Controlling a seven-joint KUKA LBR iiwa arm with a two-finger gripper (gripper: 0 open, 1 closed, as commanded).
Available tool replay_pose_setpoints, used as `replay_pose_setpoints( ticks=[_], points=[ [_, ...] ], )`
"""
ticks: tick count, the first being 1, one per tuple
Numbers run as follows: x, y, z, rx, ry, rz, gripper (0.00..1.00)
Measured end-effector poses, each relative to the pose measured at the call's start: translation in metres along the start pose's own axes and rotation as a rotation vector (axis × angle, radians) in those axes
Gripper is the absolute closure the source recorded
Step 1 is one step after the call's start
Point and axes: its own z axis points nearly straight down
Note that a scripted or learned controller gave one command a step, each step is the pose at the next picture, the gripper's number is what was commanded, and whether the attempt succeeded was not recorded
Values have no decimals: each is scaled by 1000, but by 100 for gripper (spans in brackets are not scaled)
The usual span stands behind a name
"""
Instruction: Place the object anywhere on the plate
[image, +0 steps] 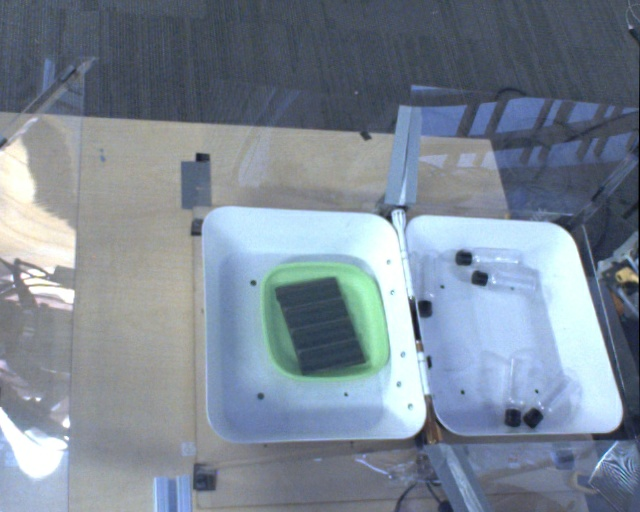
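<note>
Left bin (225, 400), centre of frame: shallow white plastic, rounded corners, glossy walls. In it sits the plate (275, 345), a lime-green square dish with rounded corners and a raised rim, smooth and slightly translucent at the edge.

The object (320, 326) lies on the plate, inside the rim, roughly centred. It is a dark grey, matte rectangular slab, ribbed across its face in parallel ridges, turned a little counter to the plate's sides so its long edges run from upper left to lower right. It covers most of the plate's floor.

Right bin (590, 330), right of centre, touches the left bin along a shared edge. Same white plastic. It holds clear tubes with black caps: two near its upper part (490, 270), a couple more at the lower right corner (535, 400), hard to count because the clear bodies fade into the white. One small black cap (424, 308) lies near the left wall.

Bench (120, 300): pale wood grain under a reflective clear sheet.

Gripper: out of frame, state cannot be told.
</note>
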Motion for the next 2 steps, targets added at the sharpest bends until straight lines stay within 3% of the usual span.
replay_pose_setpoints(
  ticks=[1,2],
  points=[
    [1,1,-76,-7,6,49,0],
    [1,1,-112,-10,7,183,0]
  ],
)
